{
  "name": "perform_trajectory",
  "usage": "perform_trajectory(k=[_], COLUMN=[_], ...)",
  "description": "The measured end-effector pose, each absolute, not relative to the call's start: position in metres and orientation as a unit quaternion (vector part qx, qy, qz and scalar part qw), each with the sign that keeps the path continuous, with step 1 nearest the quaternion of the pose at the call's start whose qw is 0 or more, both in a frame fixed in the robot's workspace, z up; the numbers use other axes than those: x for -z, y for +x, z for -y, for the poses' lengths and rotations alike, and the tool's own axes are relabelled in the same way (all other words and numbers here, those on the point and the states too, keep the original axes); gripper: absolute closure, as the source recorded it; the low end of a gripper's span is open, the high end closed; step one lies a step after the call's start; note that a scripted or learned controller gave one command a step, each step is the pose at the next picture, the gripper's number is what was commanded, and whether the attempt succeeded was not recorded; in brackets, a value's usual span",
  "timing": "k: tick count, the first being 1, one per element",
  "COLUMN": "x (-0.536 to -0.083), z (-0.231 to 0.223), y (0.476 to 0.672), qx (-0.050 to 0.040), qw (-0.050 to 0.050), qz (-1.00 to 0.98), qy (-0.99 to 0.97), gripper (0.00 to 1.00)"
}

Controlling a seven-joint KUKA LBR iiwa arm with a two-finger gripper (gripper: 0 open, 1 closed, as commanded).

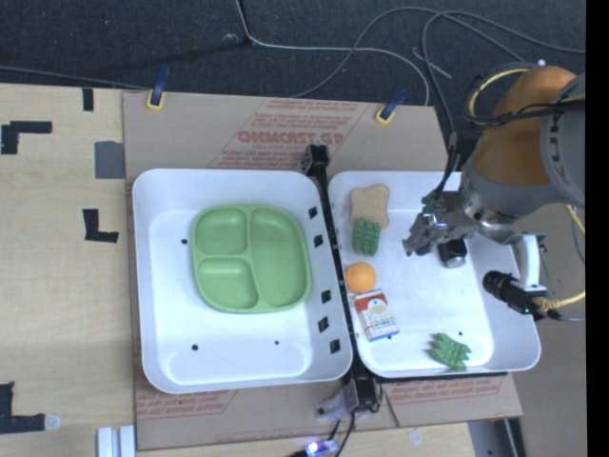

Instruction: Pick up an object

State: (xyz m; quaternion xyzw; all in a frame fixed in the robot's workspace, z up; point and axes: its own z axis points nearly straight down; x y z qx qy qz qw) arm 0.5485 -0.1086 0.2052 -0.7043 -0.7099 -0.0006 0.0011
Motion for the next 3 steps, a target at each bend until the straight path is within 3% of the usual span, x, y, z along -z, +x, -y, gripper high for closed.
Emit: perform_trajectory(k=[3], x=[-0.233], z=[-0.057], y=[0.57], qx=[0.0005], qw=[0.001], qz=[0.71], qy=[-0.704], gripper=[1.0])
